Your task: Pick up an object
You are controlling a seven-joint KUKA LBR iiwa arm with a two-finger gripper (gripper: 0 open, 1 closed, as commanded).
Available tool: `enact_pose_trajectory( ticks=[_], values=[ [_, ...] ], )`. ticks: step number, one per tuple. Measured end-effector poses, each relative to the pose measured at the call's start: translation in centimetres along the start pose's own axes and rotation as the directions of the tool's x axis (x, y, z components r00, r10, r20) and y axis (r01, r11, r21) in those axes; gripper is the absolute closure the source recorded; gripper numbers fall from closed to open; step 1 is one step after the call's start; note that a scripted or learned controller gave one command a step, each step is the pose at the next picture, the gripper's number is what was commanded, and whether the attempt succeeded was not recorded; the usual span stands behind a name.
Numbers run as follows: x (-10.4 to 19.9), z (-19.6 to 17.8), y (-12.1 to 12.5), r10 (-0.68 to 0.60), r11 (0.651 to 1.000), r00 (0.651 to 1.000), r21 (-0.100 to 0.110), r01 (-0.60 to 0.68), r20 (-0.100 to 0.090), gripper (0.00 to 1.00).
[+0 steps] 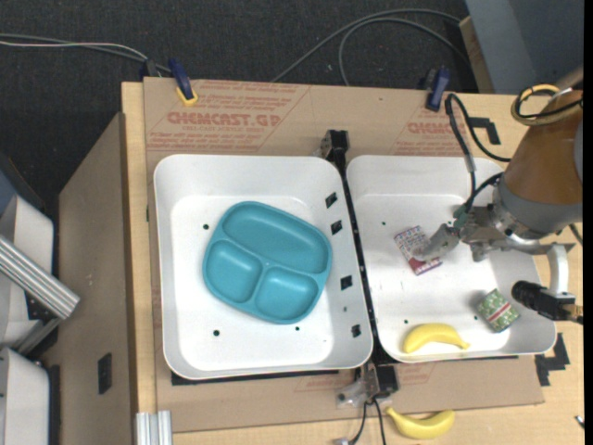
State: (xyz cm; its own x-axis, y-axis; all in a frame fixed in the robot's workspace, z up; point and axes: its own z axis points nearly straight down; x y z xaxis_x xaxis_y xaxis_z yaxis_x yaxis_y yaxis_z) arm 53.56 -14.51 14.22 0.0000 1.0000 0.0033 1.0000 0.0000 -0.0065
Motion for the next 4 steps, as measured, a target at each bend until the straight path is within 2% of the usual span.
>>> enact_pose_trajectory(
  ticks=[1, 2, 4],
  values=[
    [0.1, 5.3, -0.1, 0.0, 1.0, 1.0, 0.001, 0.0, 0.0, 0.0],
    [0.1, 3.9, 0.1, 0.001, 1.0, 1.0, -0.007, -0.001, 0.001, 1.0],
    [0.7, -8.7, 1.1, -0.003, 1.0, 1.0, -0.015, 0.003, 0.005, 1.0]
  ],
)
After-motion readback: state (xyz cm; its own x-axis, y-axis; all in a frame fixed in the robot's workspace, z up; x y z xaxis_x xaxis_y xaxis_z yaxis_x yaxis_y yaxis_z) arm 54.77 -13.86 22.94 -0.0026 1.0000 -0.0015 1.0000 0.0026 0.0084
